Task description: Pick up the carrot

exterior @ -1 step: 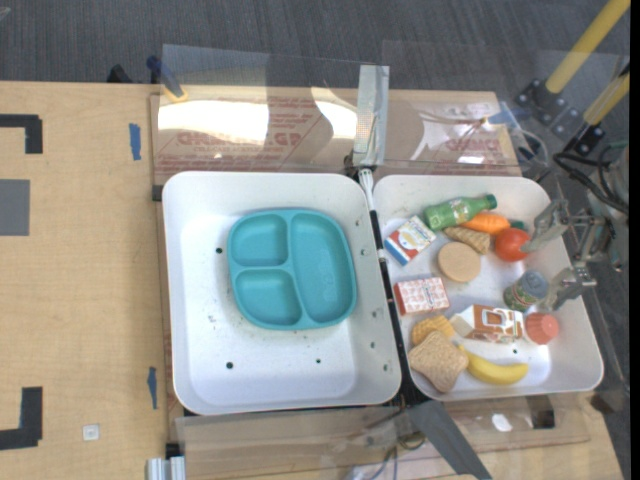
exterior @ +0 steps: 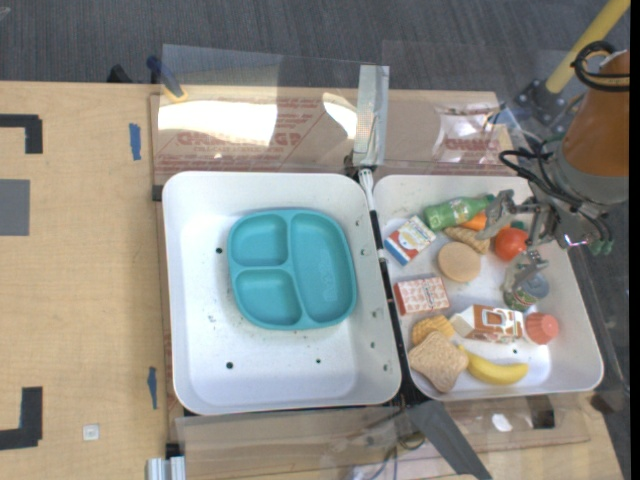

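Note:
The carrot (exterior: 478, 223) shows as a small orange piece in the right bin (exterior: 585, 363), tucked between a green bottle (exterior: 455, 211) and a brown bread-like piece (exterior: 464, 237). My gripper (exterior: 527, 268) hangs over the right side of that bin, to the right of and slightly nearer than the carrot, just beyond a red tomato (exterior: 510, 243). It sits apart from the carrot, and the tomato lies between them. The arm's orange band (exterior: 600, 118) is above it at the right edge.
The right bin also holds a tan round bun (exterior: 460, 263), small cartons (exterior: 408, 239) (exterior: 421, 294), toast (exterior: 438, 360), a banana (exterior: 497, 370), a juice box (exterior: 495, 323) and a red fruit (exterior: 541, 329). The left bin (exterior: 190, 268) holds a teal divided plate (exterior: 293, 268).

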Controlling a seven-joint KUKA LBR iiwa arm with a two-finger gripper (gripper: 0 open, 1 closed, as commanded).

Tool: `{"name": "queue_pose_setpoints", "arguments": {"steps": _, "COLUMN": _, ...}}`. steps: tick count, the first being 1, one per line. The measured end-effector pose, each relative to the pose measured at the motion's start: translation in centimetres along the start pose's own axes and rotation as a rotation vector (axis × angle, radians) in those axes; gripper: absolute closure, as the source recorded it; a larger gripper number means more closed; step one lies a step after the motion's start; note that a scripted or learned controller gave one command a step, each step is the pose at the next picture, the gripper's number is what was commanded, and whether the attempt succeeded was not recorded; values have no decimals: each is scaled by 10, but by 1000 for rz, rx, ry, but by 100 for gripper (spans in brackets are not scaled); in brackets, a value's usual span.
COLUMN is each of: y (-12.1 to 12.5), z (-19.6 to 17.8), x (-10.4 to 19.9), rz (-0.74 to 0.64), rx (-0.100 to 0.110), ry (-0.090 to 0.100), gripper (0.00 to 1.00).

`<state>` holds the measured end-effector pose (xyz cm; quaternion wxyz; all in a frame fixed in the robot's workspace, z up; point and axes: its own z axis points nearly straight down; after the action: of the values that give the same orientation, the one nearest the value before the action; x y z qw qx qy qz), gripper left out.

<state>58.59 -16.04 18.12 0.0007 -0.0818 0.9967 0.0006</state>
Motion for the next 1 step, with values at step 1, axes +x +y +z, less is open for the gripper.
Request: {"name": "queue_pose_setpoints", "arguments": {"steps": 1, "y": 11, "z": 87, "x": -42, "rz": -39, "rx": 0, "ry": 0, "gripper": 0}}
